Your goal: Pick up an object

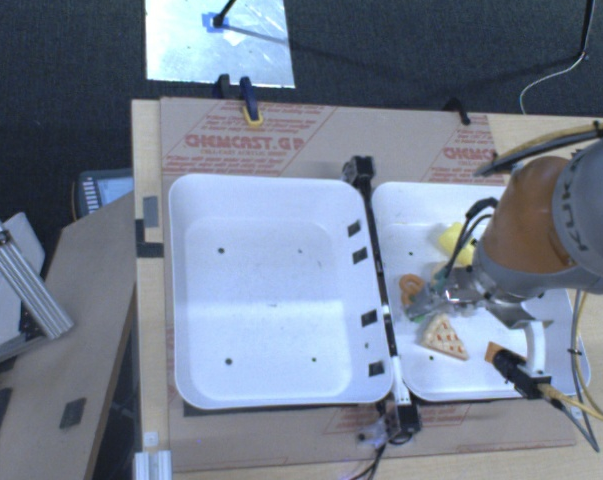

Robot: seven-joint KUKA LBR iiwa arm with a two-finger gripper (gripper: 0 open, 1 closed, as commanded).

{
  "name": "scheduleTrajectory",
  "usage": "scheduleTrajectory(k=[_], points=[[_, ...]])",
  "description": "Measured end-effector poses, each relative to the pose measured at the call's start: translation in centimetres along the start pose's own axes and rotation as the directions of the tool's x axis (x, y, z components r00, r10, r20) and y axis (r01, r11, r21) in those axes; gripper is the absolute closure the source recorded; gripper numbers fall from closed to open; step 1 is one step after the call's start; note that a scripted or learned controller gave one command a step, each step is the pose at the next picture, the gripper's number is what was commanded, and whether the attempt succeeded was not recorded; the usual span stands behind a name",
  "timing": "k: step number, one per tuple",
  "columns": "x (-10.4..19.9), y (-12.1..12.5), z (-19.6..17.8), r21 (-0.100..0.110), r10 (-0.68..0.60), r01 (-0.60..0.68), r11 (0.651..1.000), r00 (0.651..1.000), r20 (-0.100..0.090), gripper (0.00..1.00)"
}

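- Here, in the camera view, we look down at a slant on a table [311,133] covered by a brown sheet with red lettering. It bears two shallow white bins side by side.
- The left bin [271,288] shows its bare white floor with a few small dark dots. A row of black clips runs along the seam where it meets the right bin [411,213].
- The arm [541,233], grey with an orange band, reaches in from the right and hangs over the right bin, covering much of its right half.
- The gripper [433,303] sits low over the middle of the right bin. We cannot tell whether it is wide or narrow, nor whether it has hold of anything.
- A yellow object [449,238] lies in the far part of the right bin, partly hidden behind the arm's dark cables.
- A small orange ring-shaped piece [411,288] lies on the bin floor just beside the gripper, on the side toward the seam.
- A tan triangular wedge [444,337] with a chequered face lies just beside the gripper, toward the near rim.
- At the table's far edge we see a yellow clamp [249,106]. Beyond it a shiny square plate [219,28] lies on the dark floor.
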State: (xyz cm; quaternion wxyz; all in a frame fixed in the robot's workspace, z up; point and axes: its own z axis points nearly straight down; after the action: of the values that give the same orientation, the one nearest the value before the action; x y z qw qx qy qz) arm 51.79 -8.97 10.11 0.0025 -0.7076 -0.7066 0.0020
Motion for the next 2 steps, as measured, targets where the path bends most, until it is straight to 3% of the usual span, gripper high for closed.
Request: scheduleTrajectory(k=[1,2], points=[[0.1,0.3,-1.5,-0.009,-0.002,0.002,1.0,1.0,0.001,1.0],[6.5,0.7,-8.8,-0.015,-0.012,0.012,1.0,1.0,-0.001,1.0]])
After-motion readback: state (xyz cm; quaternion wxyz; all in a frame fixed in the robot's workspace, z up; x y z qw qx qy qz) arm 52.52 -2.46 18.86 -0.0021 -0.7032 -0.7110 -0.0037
